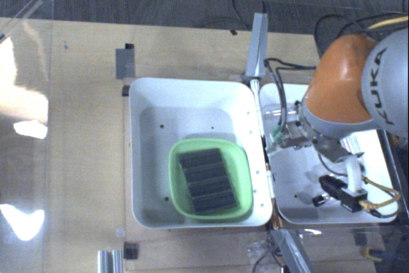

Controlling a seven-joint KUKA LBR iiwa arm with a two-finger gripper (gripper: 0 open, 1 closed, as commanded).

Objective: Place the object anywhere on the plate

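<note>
The claw hung over the left side of the right bin, tucked under the grey-and-orange arm; whether it was clenched or released could not be told. Across the divide, in the left bin, a dark ribbed block lay flat on the green plate. Both bins sat on the pale wooden surface.

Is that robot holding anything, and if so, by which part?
It cannot be told: the arm hangs over the right bin, hiding any grasp. The dark ridged block lies on the green plate in the left bin, away from the arm.
</note>
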